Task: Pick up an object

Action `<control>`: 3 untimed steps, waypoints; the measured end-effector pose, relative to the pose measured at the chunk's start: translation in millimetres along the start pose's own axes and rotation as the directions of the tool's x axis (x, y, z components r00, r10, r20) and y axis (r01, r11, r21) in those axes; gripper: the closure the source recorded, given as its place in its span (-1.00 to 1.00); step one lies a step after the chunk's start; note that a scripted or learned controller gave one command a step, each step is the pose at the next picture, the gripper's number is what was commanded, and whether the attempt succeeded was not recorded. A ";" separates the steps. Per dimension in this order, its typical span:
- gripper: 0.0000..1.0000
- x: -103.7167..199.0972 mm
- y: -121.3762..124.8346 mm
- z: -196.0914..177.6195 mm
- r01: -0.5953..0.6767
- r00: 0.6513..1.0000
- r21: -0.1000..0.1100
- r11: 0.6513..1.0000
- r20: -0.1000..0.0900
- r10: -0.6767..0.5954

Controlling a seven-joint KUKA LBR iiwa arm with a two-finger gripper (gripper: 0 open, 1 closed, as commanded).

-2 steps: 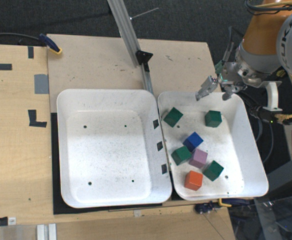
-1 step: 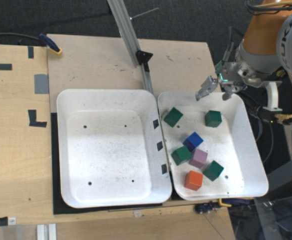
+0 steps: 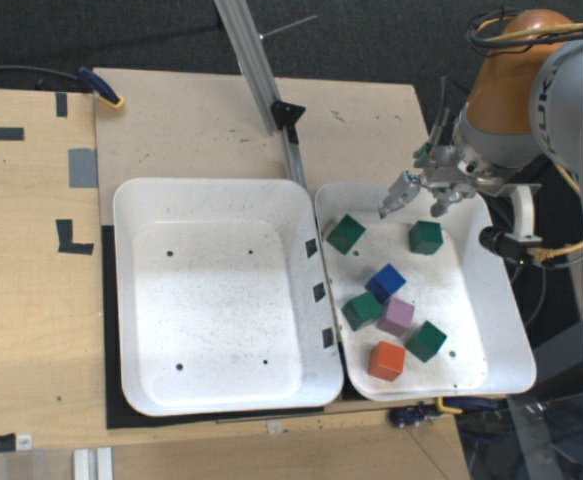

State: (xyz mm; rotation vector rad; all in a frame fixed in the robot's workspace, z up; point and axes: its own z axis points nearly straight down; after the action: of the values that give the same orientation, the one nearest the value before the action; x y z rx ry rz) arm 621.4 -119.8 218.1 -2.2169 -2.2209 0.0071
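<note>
Six blocks sit in the right bin [image 3: 491, 363] — gripper [image 3: 416, 203] hovers spread apart, grasping nothing, above the far green block [image 3: 425, 237].

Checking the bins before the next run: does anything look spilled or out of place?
Nothing stands out. All seven blocks lie inside the right bin, none spilled; the gripper hangs open above its far end.

Robotics lab: taped bench [image 3: 31, 298]; white bins [image 3: 131, 368]
</note>
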 end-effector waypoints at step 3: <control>1.00 0.0 4.8 93.2 0.000 1.000 -0.017 1.000 0.001 0.000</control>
State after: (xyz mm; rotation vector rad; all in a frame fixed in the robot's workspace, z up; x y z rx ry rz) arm 625.7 -119.9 124.9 -2.2257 -2.2300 -0.0107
